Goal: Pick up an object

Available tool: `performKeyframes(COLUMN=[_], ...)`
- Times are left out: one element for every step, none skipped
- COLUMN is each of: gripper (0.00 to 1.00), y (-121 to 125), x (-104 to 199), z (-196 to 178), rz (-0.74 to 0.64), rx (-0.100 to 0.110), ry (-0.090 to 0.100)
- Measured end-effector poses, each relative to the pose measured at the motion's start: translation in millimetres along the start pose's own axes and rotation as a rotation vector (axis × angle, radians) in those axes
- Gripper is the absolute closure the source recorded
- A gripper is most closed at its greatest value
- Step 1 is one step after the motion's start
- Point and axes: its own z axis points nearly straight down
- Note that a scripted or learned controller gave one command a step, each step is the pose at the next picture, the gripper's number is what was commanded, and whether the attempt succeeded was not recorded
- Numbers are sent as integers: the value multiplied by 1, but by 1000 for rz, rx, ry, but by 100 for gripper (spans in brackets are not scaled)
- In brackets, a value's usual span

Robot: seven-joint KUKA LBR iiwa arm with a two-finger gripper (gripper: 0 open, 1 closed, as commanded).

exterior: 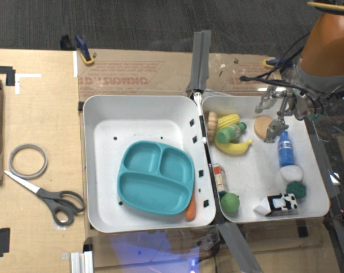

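Dark carpet is showing behind a tan surface [41, 107] that is carrying two shallow white bins side by side. Inside the right bin [257, 203], a blue bottle [285, 149] is lying near the far right wall, its white cap [291, 172] pointing toward the camera. Just beside its upper end, a round tan piece [266, 128] is resting on the bin floor. The tool [281, 114] is hanging just above these two, at the end of the grey arm with its orange band [327, 38]; whether its fingers are spread or pressed together cannot be told, and nothing is visibly sitting between them. Further left in the same bin, a corn cob [228, 120], a green bottle [230, 133] and a banana [234, 147] are crowding together, with a green ball [230, 202], a dark green item [295, 189] and a black-and-white box [280, 204] lying along the near side. The left bin [103, 124] is holding a teal divided plate [156, 177] with a carrot [190, 209] at its edge. Scissors [46, 197] and a tape roll [28, 160] are lying on the surface well to the left.
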Motion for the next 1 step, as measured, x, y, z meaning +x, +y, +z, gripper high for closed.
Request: performKeyframes(gripper=[0], y=[35], x=[-10], z=[90], rz=[56], rx=[1], ry=[-3])
